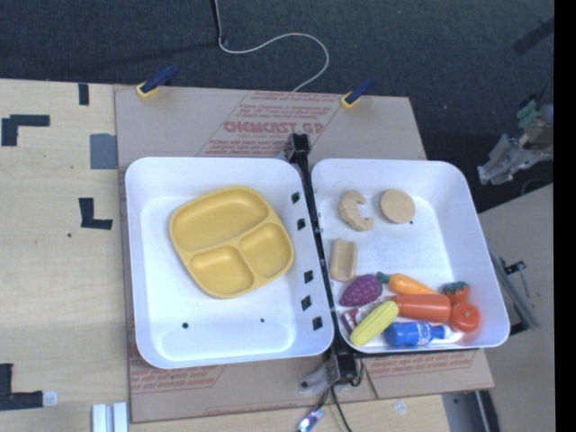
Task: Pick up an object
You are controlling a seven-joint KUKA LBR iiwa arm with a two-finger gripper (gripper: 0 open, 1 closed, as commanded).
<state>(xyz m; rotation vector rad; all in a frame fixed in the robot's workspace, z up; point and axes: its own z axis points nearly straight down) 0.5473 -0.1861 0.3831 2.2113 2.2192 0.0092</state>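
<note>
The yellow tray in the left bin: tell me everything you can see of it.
The yellow tray is a rounded, plastic-looking plate divided into three compartments: one long section along its upper side and two smaller ones below. It lies flat and right side up, turned at a slant, on the floor of the left bin, toward the upper middle. All three compartments look bare. It touches nothing but the bin floor.
</note>
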